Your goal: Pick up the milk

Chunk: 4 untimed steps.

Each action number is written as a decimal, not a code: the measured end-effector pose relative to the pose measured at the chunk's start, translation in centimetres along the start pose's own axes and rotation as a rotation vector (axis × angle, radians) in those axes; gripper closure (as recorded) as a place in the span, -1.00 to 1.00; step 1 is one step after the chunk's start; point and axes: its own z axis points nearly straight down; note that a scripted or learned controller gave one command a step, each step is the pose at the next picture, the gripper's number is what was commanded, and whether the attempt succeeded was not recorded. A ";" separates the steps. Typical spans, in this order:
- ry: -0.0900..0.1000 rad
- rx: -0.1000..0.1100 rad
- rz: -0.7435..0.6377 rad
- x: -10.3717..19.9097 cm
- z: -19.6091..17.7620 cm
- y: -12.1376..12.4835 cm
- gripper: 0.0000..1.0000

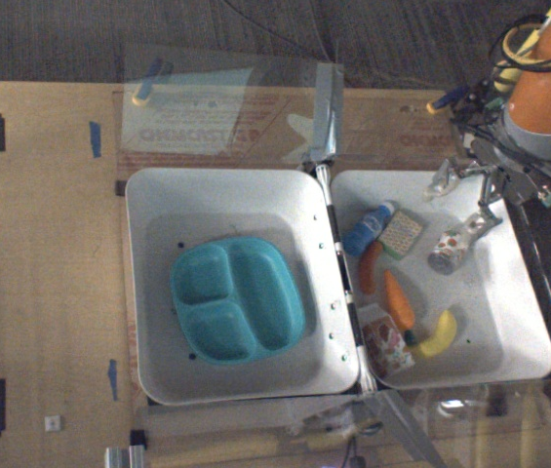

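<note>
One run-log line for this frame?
gripper: over right bin's far edge | milk: lying in right bin, ungrasped | pick: pending

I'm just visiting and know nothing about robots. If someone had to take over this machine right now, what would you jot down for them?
Gripper: above the back of the right bin, nothing visibly between its fingers; open or shut, cannot tell.
Milk: probably the small carton lying in the right bin just below the gripper, not lifted.
Also in that bin: blue bottle, carrot, banana.
Left bin: teal divided plate.
Done: arm is near the milk.
Left: grasp it and lift.
</note>
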 end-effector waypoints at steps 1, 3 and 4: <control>-0.001 0.000 -0.030 3.4 8.8 -3.3 -1.00; -0.001 0.000 -0.368 1.9 5.9 -1.7 1.00; -0.001 -0.001 -0.603 -0.6 -4.9 -4.7 1.00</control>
